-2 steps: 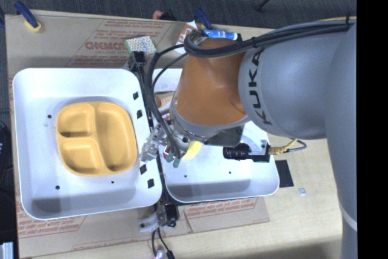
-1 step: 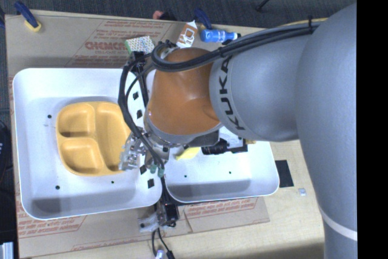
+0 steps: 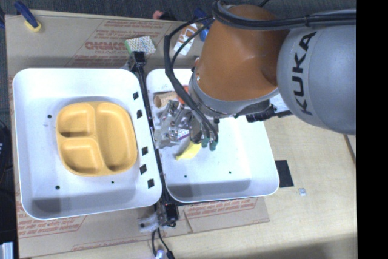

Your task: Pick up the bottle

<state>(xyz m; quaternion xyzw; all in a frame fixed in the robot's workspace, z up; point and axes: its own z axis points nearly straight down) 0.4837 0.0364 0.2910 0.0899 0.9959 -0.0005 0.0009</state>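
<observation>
The claw (image 3: 193, 130) is down in the right bin (image 3: 254, 182), at nine o'clock from its centre; its state I cannot tell. No bottle is clearly distinguishable: just a yellow piece (image 3: 188, 152) and crinkled clutter (image 3: 170, 124) touching, so the claw may grab the wrong thing.

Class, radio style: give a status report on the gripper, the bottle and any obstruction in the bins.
Gripper low in right bin, over clutter. Bottle not identifiable; yellow item beside gripper. Arm covers much of that bin. Yellow tray sits in left bin.

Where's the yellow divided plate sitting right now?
In the camera view, the yellow divided plate lies in the left bin, left of the gripper working over the right bin.
</observation>
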